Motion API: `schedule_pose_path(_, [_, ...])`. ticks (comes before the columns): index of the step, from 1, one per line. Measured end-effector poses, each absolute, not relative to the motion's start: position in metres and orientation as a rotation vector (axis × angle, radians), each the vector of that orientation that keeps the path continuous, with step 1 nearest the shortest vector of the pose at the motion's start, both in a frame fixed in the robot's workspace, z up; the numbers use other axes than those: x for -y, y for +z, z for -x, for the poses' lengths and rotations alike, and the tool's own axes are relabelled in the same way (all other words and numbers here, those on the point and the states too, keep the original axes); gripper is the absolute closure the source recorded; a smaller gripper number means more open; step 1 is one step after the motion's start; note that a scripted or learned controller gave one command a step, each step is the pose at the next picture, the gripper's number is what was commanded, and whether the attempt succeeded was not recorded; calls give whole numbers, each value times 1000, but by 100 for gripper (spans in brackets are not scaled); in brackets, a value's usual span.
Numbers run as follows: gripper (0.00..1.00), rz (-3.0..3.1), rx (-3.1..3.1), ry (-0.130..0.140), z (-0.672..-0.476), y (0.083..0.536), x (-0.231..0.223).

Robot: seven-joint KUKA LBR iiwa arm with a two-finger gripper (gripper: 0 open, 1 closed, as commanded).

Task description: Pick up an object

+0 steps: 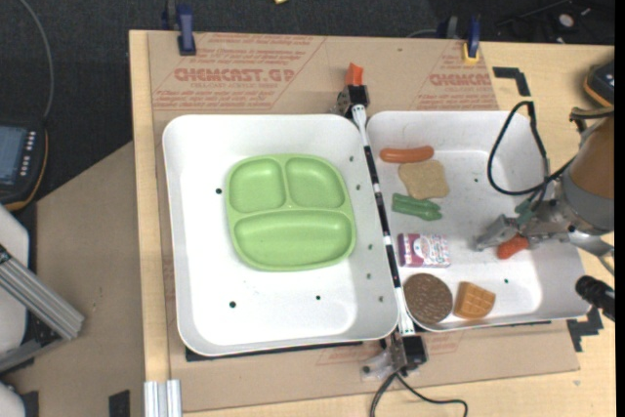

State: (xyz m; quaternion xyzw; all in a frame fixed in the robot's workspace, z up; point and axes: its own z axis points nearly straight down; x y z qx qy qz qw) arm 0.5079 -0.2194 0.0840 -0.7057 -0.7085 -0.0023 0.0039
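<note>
The right bin (459,127) holds several toy foods. An orange-red sausage (406,153) lies at the back, with a tan bread slice (424,179) and a green pod (416,206) in front of it. Further forward are a pink carton (425,251), a brown round cookie (428,297) and an orange waffle piece (475,301). My gripper (506,235) is low over the right side of this bin. A small red piece (512,249) lies right at its tip, touching or just under it. Whether the piece is gripped is unclear.
The left bin (195,288) carries a green divided plate (289,212). A black cable (508,151) loops over the right bin's back right part. The bins meet at a black-edged rim (379,210). Blue clamps (183,26) hold the cardboard base at the back.
</note>
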Motion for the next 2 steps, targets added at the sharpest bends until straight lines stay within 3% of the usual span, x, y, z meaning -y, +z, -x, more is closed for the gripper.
schedule_pose_path(1, [100, 2220, 2225, -4, -508, 95, 222])
schedule_pose_path(2, [100, 2211, 2227, -2, -526, 84, 148])
